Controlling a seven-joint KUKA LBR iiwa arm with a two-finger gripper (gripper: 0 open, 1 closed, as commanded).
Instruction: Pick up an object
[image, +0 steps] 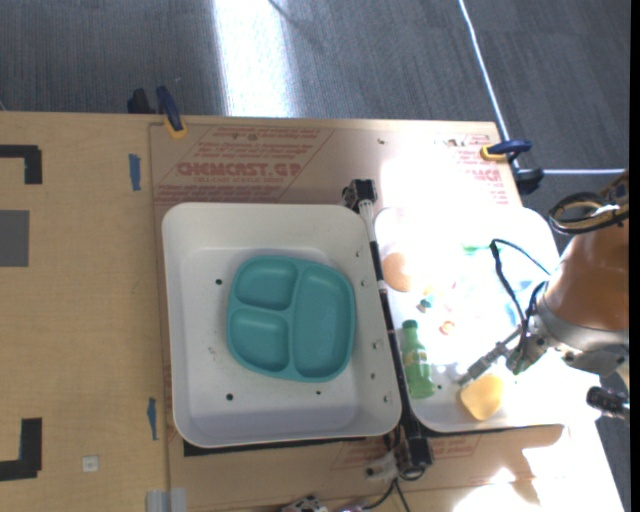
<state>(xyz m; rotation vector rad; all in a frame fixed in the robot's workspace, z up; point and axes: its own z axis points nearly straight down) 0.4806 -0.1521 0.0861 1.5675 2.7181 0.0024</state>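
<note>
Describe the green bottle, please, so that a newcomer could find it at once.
Start at the right bin, the sunlit one of the two white bins. Along its left wall, near the front corner, lies the green bottle. The yellow lump to its right is rounder, and the orange lump lies further back along the same wall.

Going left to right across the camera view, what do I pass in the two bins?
Teal divided plate → green bottle → yellow object → gripper, reaching in from the right above the yellow object.
</note>
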